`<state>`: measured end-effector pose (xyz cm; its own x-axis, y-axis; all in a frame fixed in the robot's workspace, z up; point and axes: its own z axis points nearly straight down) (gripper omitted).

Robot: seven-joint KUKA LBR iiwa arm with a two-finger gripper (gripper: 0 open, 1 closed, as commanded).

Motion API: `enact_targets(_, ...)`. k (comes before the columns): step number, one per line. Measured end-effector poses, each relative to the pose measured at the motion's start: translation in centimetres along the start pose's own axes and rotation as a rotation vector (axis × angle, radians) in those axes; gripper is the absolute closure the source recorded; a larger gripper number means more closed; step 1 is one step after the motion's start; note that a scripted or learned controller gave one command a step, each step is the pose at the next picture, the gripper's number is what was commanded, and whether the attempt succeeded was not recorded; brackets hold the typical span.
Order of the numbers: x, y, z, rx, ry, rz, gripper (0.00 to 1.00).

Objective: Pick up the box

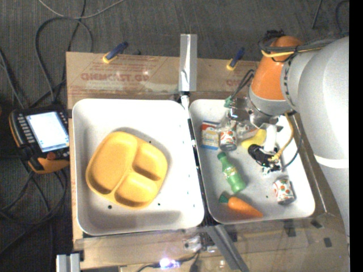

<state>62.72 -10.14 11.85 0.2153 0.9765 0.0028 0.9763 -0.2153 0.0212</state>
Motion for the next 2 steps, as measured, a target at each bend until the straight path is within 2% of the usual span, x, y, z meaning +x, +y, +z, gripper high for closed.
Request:
enact_targets(1, 10.1, -0.2, -6.4, 0.024, -0.004, -0.058, 1.00)
enact_targets(2, 2.5, -5.6, -19.2, 0.022, -0.001, -0.448, 1.00)
